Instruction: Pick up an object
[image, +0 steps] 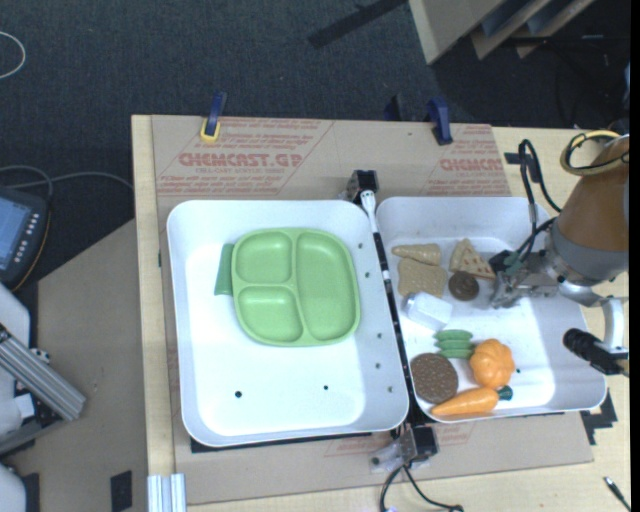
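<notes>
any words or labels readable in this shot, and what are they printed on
"CHEMCAST G P": red print on the brown protective paper sheet under the two bins, upper left, repeated in rows.
"CHEMCAST", partly cut off: same red print at the sheet's upper right, behind the right bin.
Smaller red lines beneath each logo: too small to read.
Green divided plate, left bin and toy food: no visible text.

Red print ran across the brown board (300, 150) under the two bins — behind the left bin it read "CHEMCAST G P", the same word repeated in smaller, blurred lines. Behind the right bin the print was repeated — upside down and partly hidden.
</notes>
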